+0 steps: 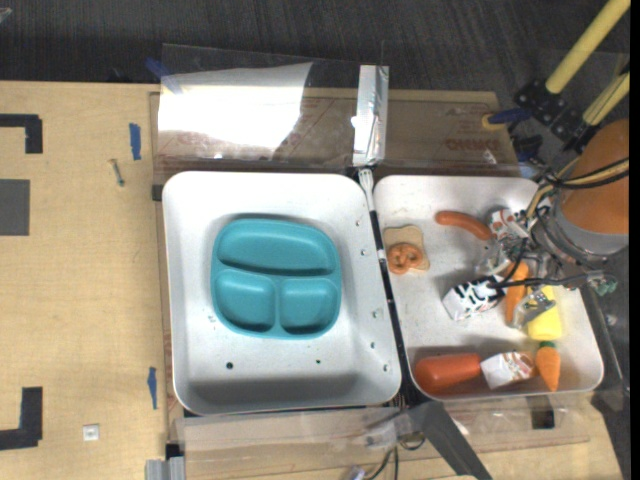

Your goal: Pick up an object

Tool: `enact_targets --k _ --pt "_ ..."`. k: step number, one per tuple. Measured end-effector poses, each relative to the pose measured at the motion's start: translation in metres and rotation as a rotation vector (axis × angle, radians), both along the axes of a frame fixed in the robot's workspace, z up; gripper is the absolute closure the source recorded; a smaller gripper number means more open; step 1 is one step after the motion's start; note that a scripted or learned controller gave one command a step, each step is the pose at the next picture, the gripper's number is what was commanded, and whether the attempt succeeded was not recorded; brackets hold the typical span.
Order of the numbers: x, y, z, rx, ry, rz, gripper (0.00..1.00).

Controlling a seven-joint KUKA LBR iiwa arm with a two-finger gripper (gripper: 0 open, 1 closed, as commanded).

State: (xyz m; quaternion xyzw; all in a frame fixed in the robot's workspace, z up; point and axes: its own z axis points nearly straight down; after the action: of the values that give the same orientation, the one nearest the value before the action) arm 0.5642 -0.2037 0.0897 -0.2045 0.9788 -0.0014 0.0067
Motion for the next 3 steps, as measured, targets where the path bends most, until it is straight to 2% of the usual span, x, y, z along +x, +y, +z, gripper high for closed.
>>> enact_targets --k 1,2,3 --pt "-0.028 -0.002 0.000 0.000 0.000 -0.084 0.00" --pt "-0.024 -0.001 0.013 -0.002 -0.011 -0.082 1.00" --pt "0.079 -0.018 -0.001 0.003 0.005 -0.251 1.00"
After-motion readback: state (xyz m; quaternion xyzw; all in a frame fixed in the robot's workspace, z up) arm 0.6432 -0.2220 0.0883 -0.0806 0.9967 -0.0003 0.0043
